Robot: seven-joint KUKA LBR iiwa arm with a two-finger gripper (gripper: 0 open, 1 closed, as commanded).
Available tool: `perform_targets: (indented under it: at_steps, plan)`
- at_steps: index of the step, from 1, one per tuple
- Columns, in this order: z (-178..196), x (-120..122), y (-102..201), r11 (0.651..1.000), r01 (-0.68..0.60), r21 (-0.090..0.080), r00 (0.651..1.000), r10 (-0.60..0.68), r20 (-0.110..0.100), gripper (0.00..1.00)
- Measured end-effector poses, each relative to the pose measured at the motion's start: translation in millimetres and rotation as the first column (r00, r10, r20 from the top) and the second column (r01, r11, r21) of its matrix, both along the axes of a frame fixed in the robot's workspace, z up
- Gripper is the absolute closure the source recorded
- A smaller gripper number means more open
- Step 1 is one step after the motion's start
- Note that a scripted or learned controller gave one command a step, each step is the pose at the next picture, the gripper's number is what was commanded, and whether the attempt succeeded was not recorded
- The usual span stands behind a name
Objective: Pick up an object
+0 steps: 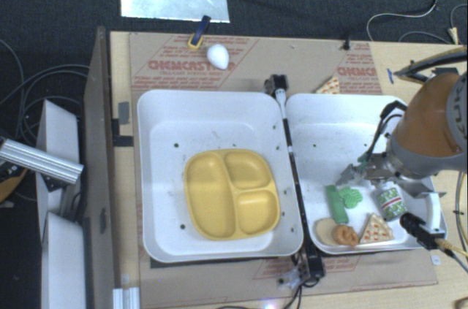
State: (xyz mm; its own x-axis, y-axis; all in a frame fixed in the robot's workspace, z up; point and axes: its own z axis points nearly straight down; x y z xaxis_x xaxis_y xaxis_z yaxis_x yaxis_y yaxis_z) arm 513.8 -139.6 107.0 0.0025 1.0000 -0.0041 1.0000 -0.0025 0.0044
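The arm (431, 128) is reaching in from the right and hanging over the right bin (322, 125), with the hand (368, 170) sitting just above a crowd of small things at the bin's near end. Whether the hand is open or closed I cannot tell; it is showing as a blur of grey metal.

The candidates for picking are lying packed together: a green block (336, 204) with a green ruffled piece (352, 196) touching it, a small can (390, 202) just beside the hand, a pizza slice (377, 229) and a brown lump (345, 234) on a pale plate (323, 230) against the near wall.

The crowding is looking like the main risk. Coming down here, the hand may be landing on two things at once, nudging the can over, or pinching an edge that slips out. The things near the wall are also leaving little room, so the hand may be striking the rim.

The yellow tray (231, 193) is lying alone in the left bin (168, 125), well apart.
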Motion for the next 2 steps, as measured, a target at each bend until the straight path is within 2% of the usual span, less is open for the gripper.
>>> perform_targets:
  at_steps: [1, 2]
  plan:
    - [-21, -12, 56, 1.000, -0.008, 0.000, 1.000, 0.008, 0.004, 0.00]
    - [-20, -24, 33, 1.000, -0.004, 0.002, 1.000, 0.004, 0.005, 0.00]
